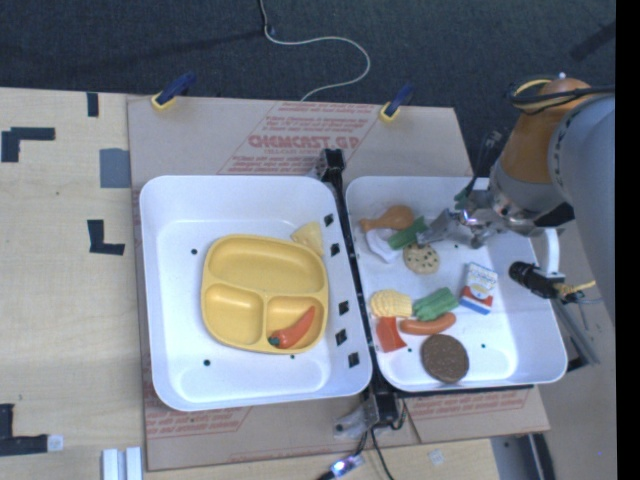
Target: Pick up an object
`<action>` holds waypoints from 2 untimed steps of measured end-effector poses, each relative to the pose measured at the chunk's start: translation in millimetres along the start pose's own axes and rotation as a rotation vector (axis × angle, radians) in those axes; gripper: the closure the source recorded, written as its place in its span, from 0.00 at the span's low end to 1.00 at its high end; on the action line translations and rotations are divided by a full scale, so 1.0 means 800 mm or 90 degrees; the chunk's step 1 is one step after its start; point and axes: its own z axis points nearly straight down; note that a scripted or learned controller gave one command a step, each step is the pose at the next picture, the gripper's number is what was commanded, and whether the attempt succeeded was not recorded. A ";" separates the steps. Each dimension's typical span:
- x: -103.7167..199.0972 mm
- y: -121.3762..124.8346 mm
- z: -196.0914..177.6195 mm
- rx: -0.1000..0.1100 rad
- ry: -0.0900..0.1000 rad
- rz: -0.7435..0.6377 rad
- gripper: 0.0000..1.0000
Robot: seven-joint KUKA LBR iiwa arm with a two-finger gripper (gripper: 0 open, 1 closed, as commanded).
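Arm reaches in from the right, gripper (447, 226) low over the upper part of the right bin (520, 368), tips pointing left toward the green leaf piece (408, 236) and the cookie (421, 259). Can't tell from this view whether the gripper is released or clenched; nothing visibly caught in it. Candidate objects all sit in the right bin: drumstick (392, 218) just left of the tips, cookie just below them, corn (390, 303), green pepper (436, 302) and hot dog (428, 323) bunched mid-bin, small carton (480, 289) to the right, brown patty (444, 357) near the front. Left bin (170, 228) has a yellow tray (240, 288) with a chili (292, 330) in one compartment, well apart from the arm. Judgement: step in hand is the descent on the leaf/cookie cluster. To do it well, commit to one item, center over it, go straight down, avoid nudging the drumstick or white scrap beside it. The cookie is flat, likely hard to pinch; the leaf or drumstick looks like the easier grab. Lift slowly and check something rides up.
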 end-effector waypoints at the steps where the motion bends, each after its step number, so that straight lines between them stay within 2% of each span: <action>1: 0.003 0.003 -0.016 -0.004 0.002 -0.001 1.00; 2: -0.004 -0.001 -0.073 0.000 0.001 0.001 1.00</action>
